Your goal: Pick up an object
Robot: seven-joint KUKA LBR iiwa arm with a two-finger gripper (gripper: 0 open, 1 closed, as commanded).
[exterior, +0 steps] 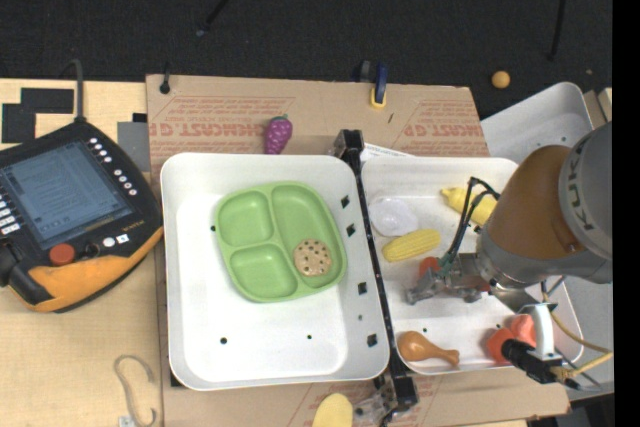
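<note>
Grey arm with orange band [535, 205] reaching in from the right, low over the right bin [400, 177]. Gripper [418, 293] down near the middle of that bin's floor, just below a yellow corn cob [411, 244] and beside a small red piece [429, 267]; fingers [412, 295] close together at the tips, nothing visibly between them, exact opening hard to tell. Also in the right bin: a clear rounded cup or lid [392, 213] above the corn, a yellow object [462, 200] partly behind the arm, a brown drumstick-shaped toy [426, 348] at the near edge, an orange item [501, 342] at the near right. In the left bin [200, 315]: 1 green 3-compartment tray [255, 215], with a cookie [313, 258] in its right compartment. On the cardboard behind the bins, a purple grape toy [278, 133]. On the tabletop at left, a control pendant [70, 205]
</note>
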